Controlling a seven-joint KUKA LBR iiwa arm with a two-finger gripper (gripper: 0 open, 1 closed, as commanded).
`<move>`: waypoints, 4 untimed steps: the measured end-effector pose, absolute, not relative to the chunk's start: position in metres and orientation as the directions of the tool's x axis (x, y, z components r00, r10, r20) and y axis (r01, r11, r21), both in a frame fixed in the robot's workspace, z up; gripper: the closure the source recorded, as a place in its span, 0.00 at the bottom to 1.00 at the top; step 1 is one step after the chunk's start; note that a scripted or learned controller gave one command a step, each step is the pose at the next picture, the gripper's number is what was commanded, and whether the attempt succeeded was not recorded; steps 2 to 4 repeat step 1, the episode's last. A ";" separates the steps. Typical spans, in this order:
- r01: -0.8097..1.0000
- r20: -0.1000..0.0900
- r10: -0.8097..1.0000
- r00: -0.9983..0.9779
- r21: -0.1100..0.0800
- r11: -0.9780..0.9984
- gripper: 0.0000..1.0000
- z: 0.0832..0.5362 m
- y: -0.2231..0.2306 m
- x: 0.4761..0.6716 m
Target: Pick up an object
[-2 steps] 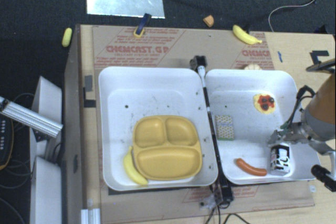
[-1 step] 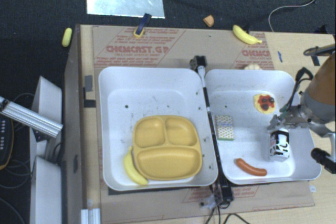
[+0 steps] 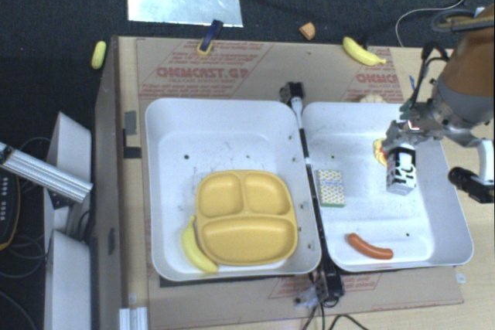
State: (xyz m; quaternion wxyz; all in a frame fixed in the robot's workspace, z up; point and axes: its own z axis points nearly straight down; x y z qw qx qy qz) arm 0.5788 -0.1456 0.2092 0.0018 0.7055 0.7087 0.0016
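Note:
My gripper (image 3: 401, 180) hangs low over the right bin (image 3: 452, 239), near its right-hand middle, with the arm coming in from the right. A small yellow and orange object (image 3: 379, 151) lies just left of the gripper's upper part, partly hidden by it. A green-patterned sponge block (image 3: 332, 188) sits near the bin's left wall. An orange-red sausage (image 3: 370, 246) lies toward the bin's front. In the left bin (image 3: 170, 127), a yellow divided plate (image 3: 246, 215) rests with a yellow banana (image 3: 195, 247) against its left front edge.
On the cardboard behind the bins lie a banana (image 3: 362, 50), a small orange piece (image 3: 308, 30) and a pale object (image 3: 373, 97). A black divider (image 3: 307, 166) runs between the bins. A black fitting (image 3: 472, 183) juts in at the right.

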 end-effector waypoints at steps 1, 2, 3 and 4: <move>1.000 0.001 1.000 -0.005 0.002 0.005 1.00 0.210 -0.092 0.559; 1.000 0.001 1.000 -0.005 0.002 0.005 1.00 0.210 -0.092 0.559; 1.000 0.001 1.000 -0.005 0.002 0.005 1.00 0.210 -0.092 0.559; 1.000 0.001 1.000 -0.005 0.002 0.005 1.00 0.210 -0.092 0.559</move>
